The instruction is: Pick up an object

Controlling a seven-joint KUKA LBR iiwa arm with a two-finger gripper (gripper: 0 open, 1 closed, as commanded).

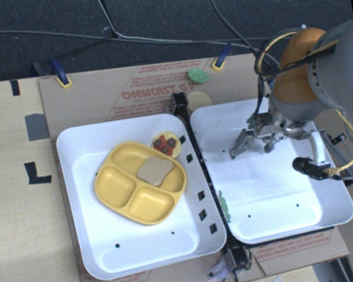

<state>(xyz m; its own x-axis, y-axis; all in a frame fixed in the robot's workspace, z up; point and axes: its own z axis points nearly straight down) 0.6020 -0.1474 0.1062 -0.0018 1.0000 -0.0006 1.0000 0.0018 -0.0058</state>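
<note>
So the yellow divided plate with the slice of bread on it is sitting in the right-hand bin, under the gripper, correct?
Not quite. The camera view shows the yellow divided plate with the slice of bread in the left white bin, while the gripper is over the right white bin.

A single fixed camera looks down at a slant from above the counter, taking in both white bins side by side: the left bin sits near the middle of the frame and the right bin just beside it. The view is wide enough to show the cardboard sheet under the bins and the dark floor along the top. The grey arm enters from the right edge.
</note>
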